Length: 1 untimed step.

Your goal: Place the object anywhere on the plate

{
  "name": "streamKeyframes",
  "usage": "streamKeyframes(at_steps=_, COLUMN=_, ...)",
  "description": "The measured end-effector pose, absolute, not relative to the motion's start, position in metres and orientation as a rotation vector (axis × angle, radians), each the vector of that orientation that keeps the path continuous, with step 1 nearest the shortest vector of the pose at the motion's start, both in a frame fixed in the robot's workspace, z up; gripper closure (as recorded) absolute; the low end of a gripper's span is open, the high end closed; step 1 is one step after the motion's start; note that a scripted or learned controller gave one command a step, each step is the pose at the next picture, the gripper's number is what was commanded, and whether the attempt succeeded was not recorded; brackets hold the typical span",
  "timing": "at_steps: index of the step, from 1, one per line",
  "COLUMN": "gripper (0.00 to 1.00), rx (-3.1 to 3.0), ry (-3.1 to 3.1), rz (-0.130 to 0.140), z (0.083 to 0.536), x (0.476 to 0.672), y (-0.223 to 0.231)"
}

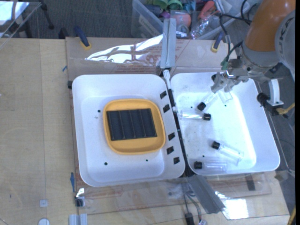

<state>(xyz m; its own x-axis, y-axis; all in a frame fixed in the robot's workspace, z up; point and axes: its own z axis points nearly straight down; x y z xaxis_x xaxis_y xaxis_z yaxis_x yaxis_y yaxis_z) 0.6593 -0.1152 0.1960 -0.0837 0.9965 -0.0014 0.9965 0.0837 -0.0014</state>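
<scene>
White plastic makes up the two shallow bins sitting side by side on the bench, the left bin [89, 139] at about 9 o'clock from the scene's middle and the right bin [262, 139] at about 3 o'clock, their inner walls touching along a seam set with small black clips. From 2 o'clock the grey arm [272, 27] with its orange band reaches in over the right bin's far edge. A yellow plate [135, 146] with a dark ribbed panel in its centre lies flat in the middle of the left bin. The gripper [221, 84] hangs over the right bin's 11 o'clock part; whether its fingers are spread or closed cannot be told, and nothing can be made out between them. Four clear tubes with black caps lie in the right bin: one tube [209, 101] tilted just below the gripper at its 7 o'clock, a second tube [192, 116] lying level near the seam, a third tube [227, 149] at the bin's 5 o'clock, and a fourth tube [210, 165] against the near wall at 6 o'clock.
</scene>
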Motion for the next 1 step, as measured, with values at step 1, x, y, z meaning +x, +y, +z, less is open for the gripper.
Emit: streamKeyframes(at_steps=1, gripper=1.00, rx=1.969, ry=2.451, rz=-0.001, z=0.1842, x=0.5893, y=-0.0627)
